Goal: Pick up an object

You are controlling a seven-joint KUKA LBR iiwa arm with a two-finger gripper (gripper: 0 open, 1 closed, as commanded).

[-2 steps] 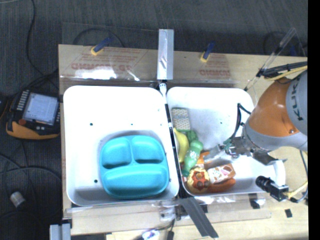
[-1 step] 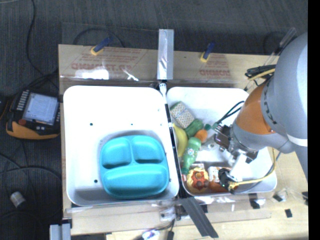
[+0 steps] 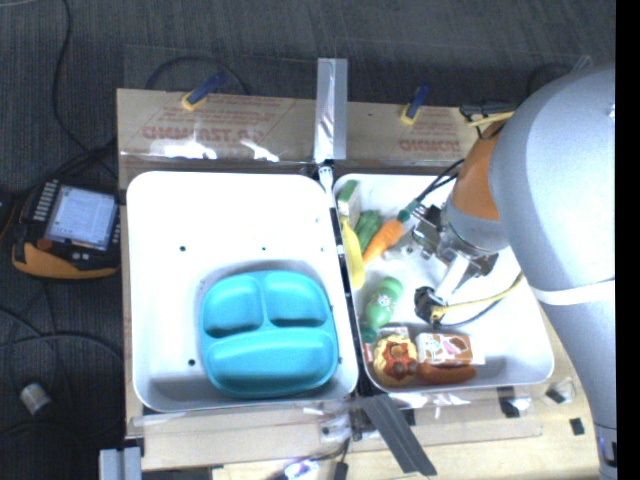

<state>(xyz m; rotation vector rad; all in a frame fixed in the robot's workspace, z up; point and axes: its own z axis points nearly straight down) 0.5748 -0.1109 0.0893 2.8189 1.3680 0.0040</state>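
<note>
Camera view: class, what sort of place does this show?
Probably a robotics lab bench: a grey robot arm reaches over the right bin, which holds a toy carrot; the left bin holds a blue tray.

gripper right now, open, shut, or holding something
Gripper: cannot be told from this view. It hangs low in the right bin, beside the orange toy carrot.
</note>
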